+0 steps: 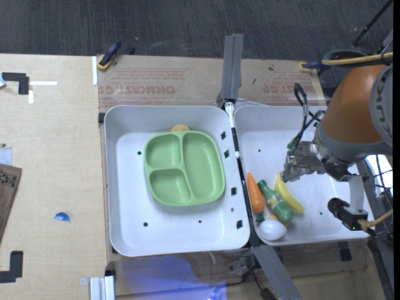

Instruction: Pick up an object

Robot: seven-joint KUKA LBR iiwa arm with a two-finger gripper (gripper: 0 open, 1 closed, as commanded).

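Observation:
In the right bin (312, 230) a cluster of toy foods lies near the left wall: an orange carrot (254, 193), a green bottle-like piece (275, 203), a yellow banana (289, 197) and a white egg (272, 230). My gripper (291, 169) hangs just above the banana's upper end, reaching in from the right under the orange wrist band (353, 108). Nothing shows between its fingertips.
The left bin (125, 230) holds a green three-compartment plate (185, 167) with a small yellow-orange object (180, 128) peeking out behind its far edge. A grey divider bar (232, 67) runs between the bins. Cables and a black fitting (344, 211) hang at the right.

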